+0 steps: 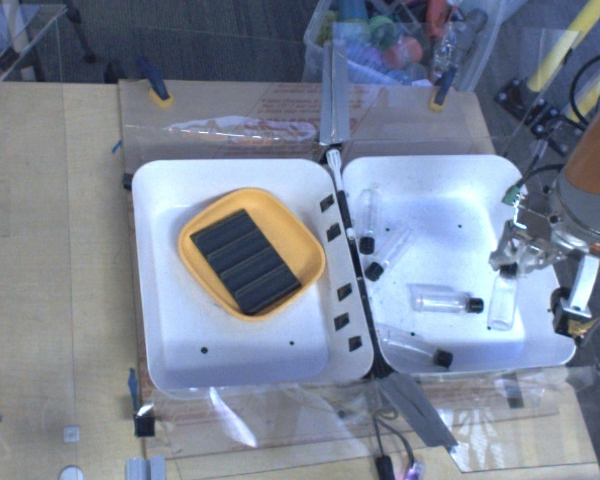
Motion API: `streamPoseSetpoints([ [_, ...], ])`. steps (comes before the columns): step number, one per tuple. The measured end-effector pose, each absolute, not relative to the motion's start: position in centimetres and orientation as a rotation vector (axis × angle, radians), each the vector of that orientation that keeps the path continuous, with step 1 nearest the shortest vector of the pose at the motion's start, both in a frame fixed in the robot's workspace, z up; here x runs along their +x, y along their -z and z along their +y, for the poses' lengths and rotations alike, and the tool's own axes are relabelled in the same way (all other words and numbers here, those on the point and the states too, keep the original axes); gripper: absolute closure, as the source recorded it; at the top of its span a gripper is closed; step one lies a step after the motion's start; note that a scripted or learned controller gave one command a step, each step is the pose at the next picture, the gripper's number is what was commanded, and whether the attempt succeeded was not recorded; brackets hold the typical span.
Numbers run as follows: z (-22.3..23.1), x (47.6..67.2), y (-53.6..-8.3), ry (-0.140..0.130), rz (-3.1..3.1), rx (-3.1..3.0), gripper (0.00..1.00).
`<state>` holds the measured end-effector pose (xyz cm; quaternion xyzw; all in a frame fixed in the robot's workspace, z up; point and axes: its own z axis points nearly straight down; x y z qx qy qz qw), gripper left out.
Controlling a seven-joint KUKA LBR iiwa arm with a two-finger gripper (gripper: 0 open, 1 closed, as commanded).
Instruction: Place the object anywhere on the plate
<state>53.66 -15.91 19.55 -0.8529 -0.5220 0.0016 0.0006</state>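
I stood by the bench and looked down at the two white bins. The left bin (pixel 160 368) held a yellow plate (pixel 205 223), turned a bit like a diamond. A dark ridged block (pixel 245 261) lay flat in the middle of the plate and covered most of its floor. The yellow rim around it was bare, so I thought there was little room for a new thing to land.

The right bin (pixel 430 168) held the small things. They were clear tubes with black caps. One lying tube (pixel 442 299) rested on its side near the middle. Another, the corner tube (pixel 410 346), lay near the front edge. Two more were close to the wall between the bins.

The grey arm (pixel 590 158) came in from the right and hung low over the right side of that bin. Its claw (pixel 515 258) was just above one more tube, the near tube (pixel 501 306), which pointed away from the claw toward the front. I guessed this was the thing to move, since the claw was so close to it. The tube was see-through and the claw was a jumble of shiny parts, so I could not tell if the claw was wide, narrow, or holding the tube.

The plate was well apart from the claw, across the wall between the bins. To my eye, the carry to the plate was not yet done.
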Motion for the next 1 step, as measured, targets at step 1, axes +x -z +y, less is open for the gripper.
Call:
streamPoseSetpoints([
  [1, -15.91, 53.66, -19.57, -0.005, -1.639, -2.679, 0.00],
])
